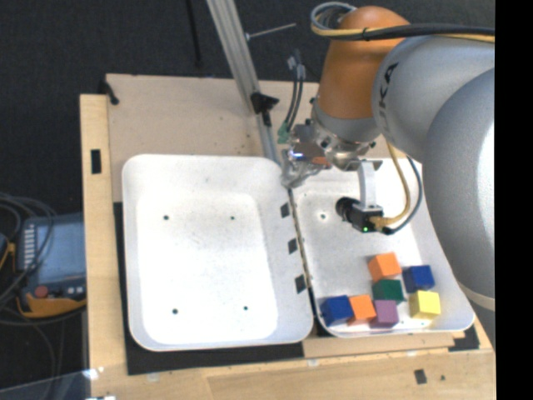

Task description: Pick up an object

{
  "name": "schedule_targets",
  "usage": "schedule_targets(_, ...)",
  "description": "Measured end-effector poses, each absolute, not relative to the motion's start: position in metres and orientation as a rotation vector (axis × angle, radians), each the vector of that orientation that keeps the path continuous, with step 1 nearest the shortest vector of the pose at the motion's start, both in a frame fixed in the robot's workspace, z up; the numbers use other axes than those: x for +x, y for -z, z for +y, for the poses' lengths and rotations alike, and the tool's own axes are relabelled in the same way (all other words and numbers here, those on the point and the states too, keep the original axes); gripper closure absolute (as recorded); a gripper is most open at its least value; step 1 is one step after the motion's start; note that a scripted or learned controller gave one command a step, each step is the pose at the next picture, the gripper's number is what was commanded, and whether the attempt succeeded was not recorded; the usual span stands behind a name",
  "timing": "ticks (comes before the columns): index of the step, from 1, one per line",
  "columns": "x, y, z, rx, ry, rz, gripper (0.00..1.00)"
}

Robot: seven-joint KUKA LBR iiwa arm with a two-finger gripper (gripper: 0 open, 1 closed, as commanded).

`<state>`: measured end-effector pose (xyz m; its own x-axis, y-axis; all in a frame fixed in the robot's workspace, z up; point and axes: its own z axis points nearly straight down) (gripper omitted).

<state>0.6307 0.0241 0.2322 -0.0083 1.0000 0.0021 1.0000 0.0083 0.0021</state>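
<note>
- Dark lettering runs along the grey arm [441,132] just below its orange band [358,65], but at this slant I can't read it properly.
- The end effector [310,163] hangs over the far left corner of the right bin [333,248], close to the rim where the two bins meet. I cannot tell whether it is released or clenched, and nothing shows in its grasp.
- A small black unit [358,213] with a green light hangs from the wrist over the right bin's floor.
- The task's things are seven small blocks huddled in the near end of the right bin, all well apart from the end effector, nearer and to its right.
- The orange block [384,266] lies closest to the end effector, with a blue block [419,277] on its right and a green block [388,290] just nearer.
- Along the near rim, from left to right, sit a second blue block [336,309], a second orange block [362,307], a purple block [386,312] and a yellow block [426,304].
- The left bin [137,223] sits beside the right one.
- Both bins rest on a pale wooden tabletop [166,115]; a slanted aluminium pole [237,48] rises from its far side.
- The floor [83,23] around is dark, and a handheld control pendant [50,257] lies at the left with cables.
</note>
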Motion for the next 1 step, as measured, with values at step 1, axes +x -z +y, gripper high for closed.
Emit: schedule_targets(1, 0.6347, -0.2275, 0.0784, -2.213, 0.003, -2.23, 1.0)
